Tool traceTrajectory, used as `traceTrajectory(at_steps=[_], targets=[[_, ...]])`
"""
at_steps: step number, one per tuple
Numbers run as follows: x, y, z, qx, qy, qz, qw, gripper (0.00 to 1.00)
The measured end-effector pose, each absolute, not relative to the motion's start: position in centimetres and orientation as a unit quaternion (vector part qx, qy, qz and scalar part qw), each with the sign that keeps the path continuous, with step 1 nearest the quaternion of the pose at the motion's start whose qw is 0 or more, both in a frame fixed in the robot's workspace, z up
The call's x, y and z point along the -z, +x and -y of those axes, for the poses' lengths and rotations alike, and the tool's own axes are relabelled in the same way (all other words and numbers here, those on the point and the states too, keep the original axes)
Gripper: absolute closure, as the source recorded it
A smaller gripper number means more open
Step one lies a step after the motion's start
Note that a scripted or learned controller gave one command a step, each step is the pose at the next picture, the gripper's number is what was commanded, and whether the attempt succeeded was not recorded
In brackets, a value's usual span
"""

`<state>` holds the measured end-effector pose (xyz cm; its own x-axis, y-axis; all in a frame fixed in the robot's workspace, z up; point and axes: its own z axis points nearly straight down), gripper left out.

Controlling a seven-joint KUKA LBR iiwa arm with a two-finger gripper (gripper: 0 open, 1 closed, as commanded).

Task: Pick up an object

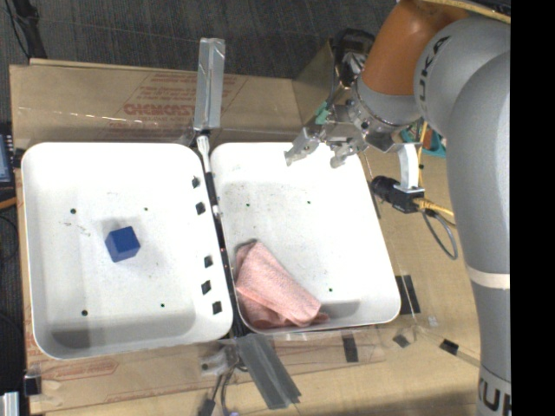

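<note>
A blue cube (122,243) lies in the left bin (52,167), toward its middle left. A crumpled pink cloth (270,289) sits in the near left corner of the right bin (364,224). My gripper (319,152) hangs over the far edge of the right bin, well away from the cloth and the cube. Its two fingers stand apart with nothing between them.
A metal divider bracket (209,85) rises between the bins at the back. Brown cardboard (113,94) lies behind the bins. Cables and a black connector (395,193) hang off the arm to the right of the right bin.
</note>
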<state>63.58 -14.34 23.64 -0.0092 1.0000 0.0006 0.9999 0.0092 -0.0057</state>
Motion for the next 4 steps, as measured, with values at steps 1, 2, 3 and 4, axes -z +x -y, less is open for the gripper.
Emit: traceTrajectory(at_steps=[1,2,3,4], targets=[[-29.3,63.1,10.1,-0.0004,-0.708,0.706,0.001,0.0],[-19.0,55.6,8.1,-0.0026,-0.73,0.683,0.002,0.0],[-9.1,53.5,9.1,-0.0012,-0.7,0.714,0.002,0.0],[-10.0,53.5,9.1,-0.0019,-0.698,0.716,0.002,1.0]])
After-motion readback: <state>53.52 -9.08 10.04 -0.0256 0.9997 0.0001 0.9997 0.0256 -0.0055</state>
